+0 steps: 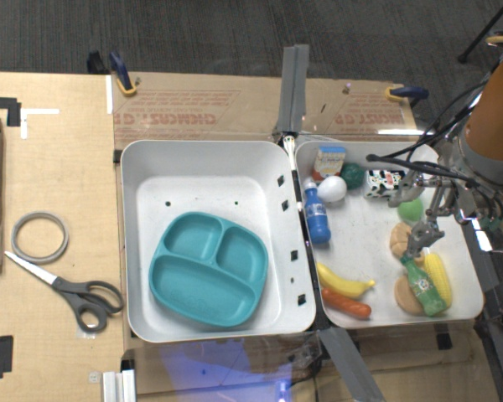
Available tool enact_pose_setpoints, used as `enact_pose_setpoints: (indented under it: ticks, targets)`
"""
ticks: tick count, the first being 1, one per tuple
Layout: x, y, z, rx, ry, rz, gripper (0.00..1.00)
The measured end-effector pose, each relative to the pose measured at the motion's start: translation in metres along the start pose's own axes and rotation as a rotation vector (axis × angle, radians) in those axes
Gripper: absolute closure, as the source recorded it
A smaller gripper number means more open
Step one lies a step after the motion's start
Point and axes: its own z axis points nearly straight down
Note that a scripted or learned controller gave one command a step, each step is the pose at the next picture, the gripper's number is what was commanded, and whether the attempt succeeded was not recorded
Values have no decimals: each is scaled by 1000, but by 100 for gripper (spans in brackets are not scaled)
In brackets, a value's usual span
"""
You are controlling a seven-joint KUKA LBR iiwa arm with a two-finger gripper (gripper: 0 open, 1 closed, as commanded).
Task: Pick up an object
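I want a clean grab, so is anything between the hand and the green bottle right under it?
Nothing visible lies between them: the hand hangs just above the green bottle. A corn cob lies tight against the bottle's right side, crowding the grasp.

A green bottle lies tilted in the right bin's near corner.

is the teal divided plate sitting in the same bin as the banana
No, the teal divided plate lies alone in the left bin, while the banana lies in the right bin.
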Motion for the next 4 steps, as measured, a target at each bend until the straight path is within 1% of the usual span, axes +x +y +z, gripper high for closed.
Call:
enact_pose_setpoints:
  ticks: [1,2,3,4]
  targets:
    - [14,-20,150,0,0,-30,0]
    - [-23,-92,150,0,-2,-126,0]
    - [19,-92,150,0,-1,-135,0]
    - [-32,-92,149,0,-4,-271,0]
